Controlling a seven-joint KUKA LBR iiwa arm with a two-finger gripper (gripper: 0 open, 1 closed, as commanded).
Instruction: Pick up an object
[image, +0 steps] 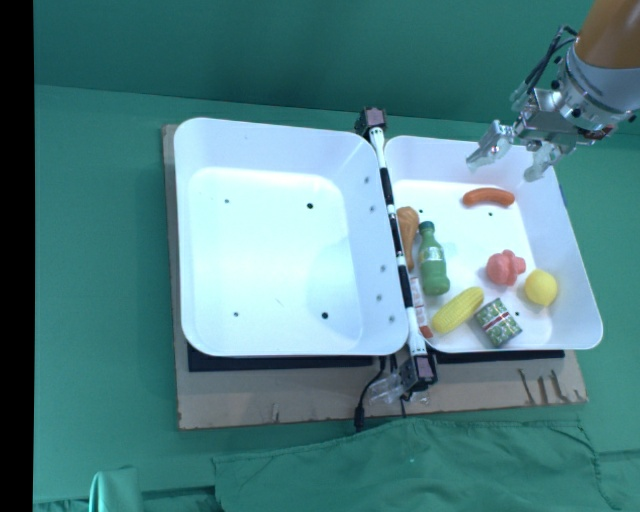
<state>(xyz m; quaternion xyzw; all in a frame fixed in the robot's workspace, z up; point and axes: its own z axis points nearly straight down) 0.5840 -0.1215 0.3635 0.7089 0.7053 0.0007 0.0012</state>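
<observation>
White right bin (575, 262), contents: sausage (488, 197) far; carrot (407, 228) and green bottle (432, 259) by the left wall; red piece (505, 267), possibly a fruit; lemon (540, 288); corn cob (457, 310) and small can (497, 323) near. Gripper (513, 154): fingers spread, nothing between them, raised above the bin's far edge, just beyond the sausage. Pick not yet begun; descent, closing and lift all remain.

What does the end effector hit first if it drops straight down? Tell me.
Probably the sausage. The end effector, fingers spread, hangs above the right bin near its far edge, and the sausage lies just below it in the image. Depth is unclear, so it might land on bare bin floor beside it.
</observation>
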